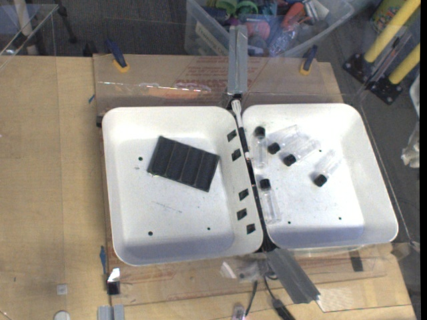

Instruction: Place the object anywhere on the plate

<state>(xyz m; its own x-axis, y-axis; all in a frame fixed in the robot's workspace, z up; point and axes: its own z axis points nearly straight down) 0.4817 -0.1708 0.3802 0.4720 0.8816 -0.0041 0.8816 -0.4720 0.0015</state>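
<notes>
Across the left white bin (127, 239) we see a flat black ribbed plate (183, 163), clear black-capped vials (288, 145) (several) lying in the right bin (373, 205).

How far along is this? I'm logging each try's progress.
Nothing looks done: the dark ribbed plate in the left bin carries nothing. Nothing is in hand. The clear vials with black caps lie in the right bin; picking and placing one remains.

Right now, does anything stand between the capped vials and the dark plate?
Only the bins' adjoining raised rims, running between the vials in the right bin and the plate in the left bin.
</notes>
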